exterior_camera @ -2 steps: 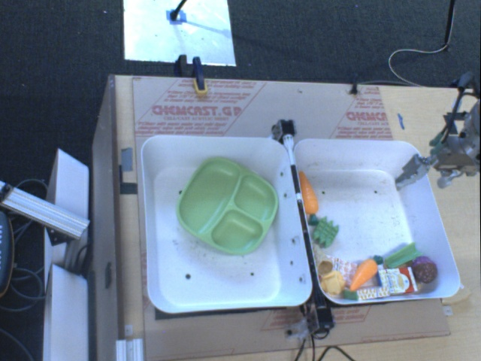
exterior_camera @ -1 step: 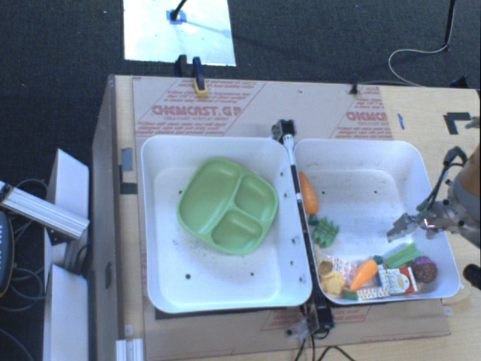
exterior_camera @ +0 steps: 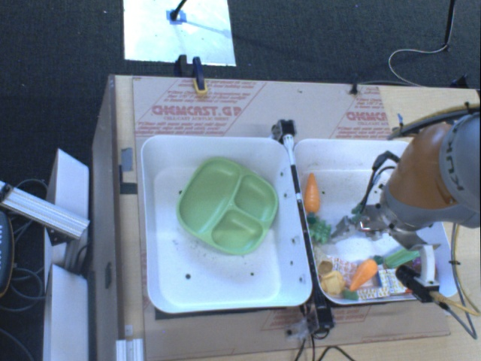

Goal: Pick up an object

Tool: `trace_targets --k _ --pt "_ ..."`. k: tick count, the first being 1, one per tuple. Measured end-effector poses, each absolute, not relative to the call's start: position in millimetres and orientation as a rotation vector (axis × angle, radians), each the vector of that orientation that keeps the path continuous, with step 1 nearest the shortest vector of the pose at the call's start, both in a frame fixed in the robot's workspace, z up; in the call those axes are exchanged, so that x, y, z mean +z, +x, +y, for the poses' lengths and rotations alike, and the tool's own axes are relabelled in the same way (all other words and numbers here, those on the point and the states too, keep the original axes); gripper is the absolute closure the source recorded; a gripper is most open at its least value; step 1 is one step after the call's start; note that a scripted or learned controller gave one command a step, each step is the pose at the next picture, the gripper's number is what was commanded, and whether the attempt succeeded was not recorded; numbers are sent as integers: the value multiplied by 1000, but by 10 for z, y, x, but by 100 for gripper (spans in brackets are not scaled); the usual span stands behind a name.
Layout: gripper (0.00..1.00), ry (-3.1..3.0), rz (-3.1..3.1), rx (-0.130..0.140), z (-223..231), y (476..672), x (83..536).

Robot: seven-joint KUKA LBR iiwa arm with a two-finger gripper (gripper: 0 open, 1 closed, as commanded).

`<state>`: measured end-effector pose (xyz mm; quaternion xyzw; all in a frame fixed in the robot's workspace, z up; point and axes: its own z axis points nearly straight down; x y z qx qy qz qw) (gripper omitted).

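My gripper [exterior_camera: 352,226] hangs low over the middle of the right bin [exterior_camera: 342,164], at the end of the grey and orange arm reaching in from the right. Just to its left lies a small leafy green toy [exterior_camera: 319,229], close to the gripper's tip; contact cannot be judged. An orange carrot [exterior_camera: 312,192] lies by the bin's left wall, farther back. At the front of the bin sit a yellow piece [exterior_camera: 331,279], a second carrot [exterior_camera: 364,272], a green piece [exterior_camera: 399,258] and a printed packet [exterior_camera: 385,281].
The left bin [exterior_camera: 154,201] holds a green divided plate [exterior_camera: 228,205], tilted slightly. A black divider bar [exterior_camera: 295,194] runs between the two bins. Cables trail at the bench's front right corner [exterior_camera: 451,303].
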<state>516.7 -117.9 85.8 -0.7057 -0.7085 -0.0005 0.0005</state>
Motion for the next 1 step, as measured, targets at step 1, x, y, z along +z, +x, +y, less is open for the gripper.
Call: trace_targets --k 1 --pt "0 -2219 -2228 -3 -1082 5879 850"
